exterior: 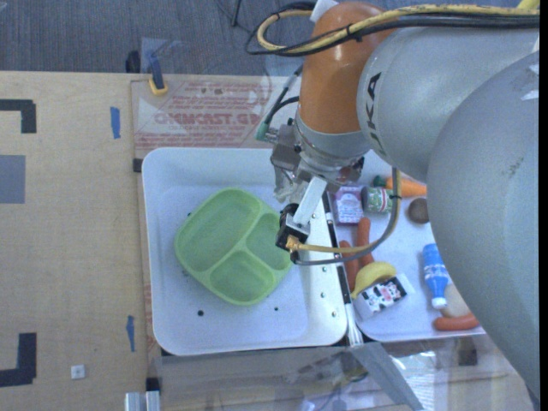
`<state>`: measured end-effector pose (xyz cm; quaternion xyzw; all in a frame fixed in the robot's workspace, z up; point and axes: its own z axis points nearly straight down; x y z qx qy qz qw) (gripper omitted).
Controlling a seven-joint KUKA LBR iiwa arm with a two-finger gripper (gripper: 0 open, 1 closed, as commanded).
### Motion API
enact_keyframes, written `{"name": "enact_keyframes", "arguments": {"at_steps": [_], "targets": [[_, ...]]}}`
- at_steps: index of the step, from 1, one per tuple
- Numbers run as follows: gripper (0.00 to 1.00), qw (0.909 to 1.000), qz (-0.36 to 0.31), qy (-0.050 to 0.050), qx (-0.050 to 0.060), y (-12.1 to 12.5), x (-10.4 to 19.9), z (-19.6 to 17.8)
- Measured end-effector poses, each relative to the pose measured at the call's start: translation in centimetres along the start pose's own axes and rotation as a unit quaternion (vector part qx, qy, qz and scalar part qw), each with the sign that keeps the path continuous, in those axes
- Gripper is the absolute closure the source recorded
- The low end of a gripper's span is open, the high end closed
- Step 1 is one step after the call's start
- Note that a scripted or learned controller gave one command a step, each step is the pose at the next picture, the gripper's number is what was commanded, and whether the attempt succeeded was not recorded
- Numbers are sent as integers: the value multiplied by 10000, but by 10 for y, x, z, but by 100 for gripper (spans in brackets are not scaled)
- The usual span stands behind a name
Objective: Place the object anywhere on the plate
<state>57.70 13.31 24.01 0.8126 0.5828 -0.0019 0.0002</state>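
Hand (289, 193) at frame center, just right of green plate (229, 245); open or closed, you can't tell. Object probably among the right bin (409, 259) clutter. The banana (375, 274) looks light, smooth and curved; grip across its middle.

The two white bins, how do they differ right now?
The left bin holds one large thing, the green divided plate; the right bin holds several small ones, among them a blue bottle and a banana. The left bin lies mostly in plain sight; the arm covers much of the right bin. Both are shallow and white.
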Motion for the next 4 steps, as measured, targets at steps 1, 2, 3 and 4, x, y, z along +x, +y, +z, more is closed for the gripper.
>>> {"name": "enact_keyframes", "arguments": {"at_steps": [1,2,3,4], "targets": [[100,10000,10,-3,4,42,77,20],[100,10000,-78,-5,19,22,9,21],[100,9952,-975,-2,25,14,66,65],[0,9952,-975,-2,25,14,66,65]]}}
